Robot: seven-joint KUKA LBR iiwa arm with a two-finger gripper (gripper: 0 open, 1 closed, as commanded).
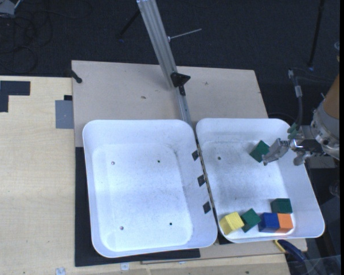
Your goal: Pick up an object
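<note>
Green block [260,150] caught at gripper [269,155] fingertips, raised over upper part of right bin [241,132], fingers closed on its right side. Gripper reaching leftward from arm [327,132] at right edge, wrist roughly level. Along right bin's lower edge: yellow block [231,222], dark green block [251,219], blue block [269,222], orange block [285,221], another dark green block [281,205] just above the orange. Left bin [140,132] alongside, touching at the shared rim.

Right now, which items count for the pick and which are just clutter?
Job:
- hand
- green block at its fingertips
- right bin

Lying about:
- yellow block
- dark green blocks
- blue block
- orange block
- left bin
</note>
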